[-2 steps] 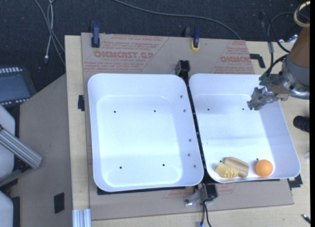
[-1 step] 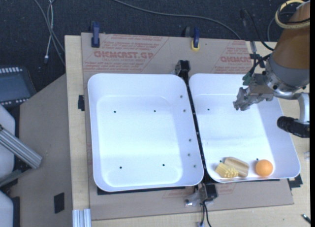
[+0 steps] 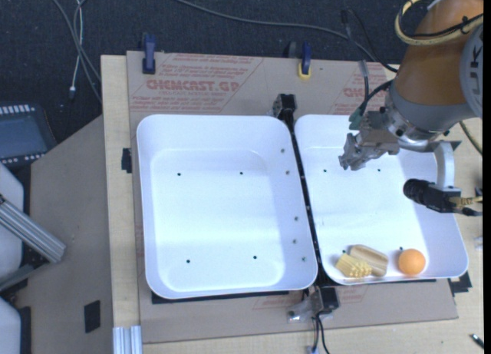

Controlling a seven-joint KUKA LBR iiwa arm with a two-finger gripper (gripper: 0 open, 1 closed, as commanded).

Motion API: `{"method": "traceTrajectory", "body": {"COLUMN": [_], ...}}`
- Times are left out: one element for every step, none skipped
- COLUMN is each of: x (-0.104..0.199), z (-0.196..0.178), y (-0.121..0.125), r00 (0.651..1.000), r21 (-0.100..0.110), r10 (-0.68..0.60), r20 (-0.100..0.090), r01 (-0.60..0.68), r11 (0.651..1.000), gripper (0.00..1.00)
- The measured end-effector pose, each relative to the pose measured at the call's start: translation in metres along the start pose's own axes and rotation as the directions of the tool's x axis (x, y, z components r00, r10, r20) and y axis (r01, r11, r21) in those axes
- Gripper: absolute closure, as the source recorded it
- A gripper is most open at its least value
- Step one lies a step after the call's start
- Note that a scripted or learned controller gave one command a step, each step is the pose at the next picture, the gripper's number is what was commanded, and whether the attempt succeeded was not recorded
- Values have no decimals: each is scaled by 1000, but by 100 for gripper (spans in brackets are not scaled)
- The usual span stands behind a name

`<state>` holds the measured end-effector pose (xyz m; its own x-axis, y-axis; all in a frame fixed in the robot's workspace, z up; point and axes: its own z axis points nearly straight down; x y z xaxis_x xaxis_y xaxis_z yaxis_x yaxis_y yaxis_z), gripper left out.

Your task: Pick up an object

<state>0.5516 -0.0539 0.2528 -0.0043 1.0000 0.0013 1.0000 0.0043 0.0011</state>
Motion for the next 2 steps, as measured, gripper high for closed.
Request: {"method": "traceTrajectory", "body": {"x": [48,95], "z": [12,10], "y": [11,16], "r00": [1000,1000], "r21": [1,1], "r10": [0,0], "r20": [0,0], "r01": [0,0], "r11": [1000,1000], "gripper": [100,100]}}
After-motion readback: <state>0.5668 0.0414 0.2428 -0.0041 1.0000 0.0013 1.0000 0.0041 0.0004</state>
